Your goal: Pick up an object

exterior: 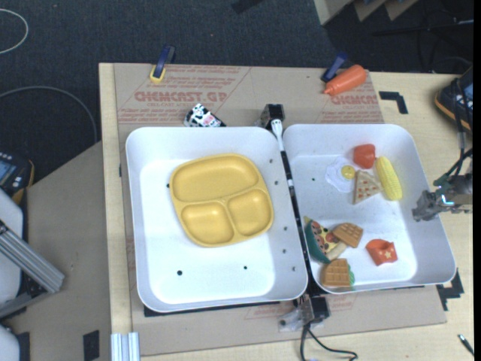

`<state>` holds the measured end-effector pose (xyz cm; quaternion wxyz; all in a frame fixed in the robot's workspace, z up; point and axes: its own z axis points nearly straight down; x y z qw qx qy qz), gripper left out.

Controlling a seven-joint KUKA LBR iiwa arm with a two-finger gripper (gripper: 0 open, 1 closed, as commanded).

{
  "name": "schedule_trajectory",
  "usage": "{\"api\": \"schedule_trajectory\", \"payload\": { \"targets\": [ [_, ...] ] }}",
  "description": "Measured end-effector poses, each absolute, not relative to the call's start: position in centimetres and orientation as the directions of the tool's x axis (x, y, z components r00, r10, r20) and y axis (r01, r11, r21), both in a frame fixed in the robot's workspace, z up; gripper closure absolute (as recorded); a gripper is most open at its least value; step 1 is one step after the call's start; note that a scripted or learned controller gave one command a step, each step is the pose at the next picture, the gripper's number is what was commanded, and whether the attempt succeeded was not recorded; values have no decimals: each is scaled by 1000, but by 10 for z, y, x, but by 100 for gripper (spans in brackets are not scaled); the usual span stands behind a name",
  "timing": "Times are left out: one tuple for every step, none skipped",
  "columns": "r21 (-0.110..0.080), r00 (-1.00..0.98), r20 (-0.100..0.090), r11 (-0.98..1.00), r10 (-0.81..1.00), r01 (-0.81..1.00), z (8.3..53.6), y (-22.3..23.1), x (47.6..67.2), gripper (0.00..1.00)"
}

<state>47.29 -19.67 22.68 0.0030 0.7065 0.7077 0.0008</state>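
The right white bin (406, 145) holds several toy foods. A red tomato (364, 155), a yellow corn cob (388, 177), a fried egg (341, 174) and a tan wedge (365, 187) lie toward the back. A waffle (348, 235), a pizza slice (319, 239), a red piece (382, 252) and a sandwich (337, 274) lie toward the front. My gripper (430, 205) is small and dark at the bin's right rim, to the right of the corn and above the red piece. It holds nothing that I can see.
The left white bin (150, 224) carries a yellow divided plate (220, 198). On the bench behind the bins are an orange carrot (346, 80), a black-and-white cow toy (201, 116) and a yellow-blue clamp (160, 66). Cables trail at the right edge.
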Motion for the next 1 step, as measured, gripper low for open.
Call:
{"api": "schedule_trajectory", "payload": {
  "targets": [
    [3, -6, 0, 6, 1000, 1000, 223, -155, 493, 100]
  ]
}}
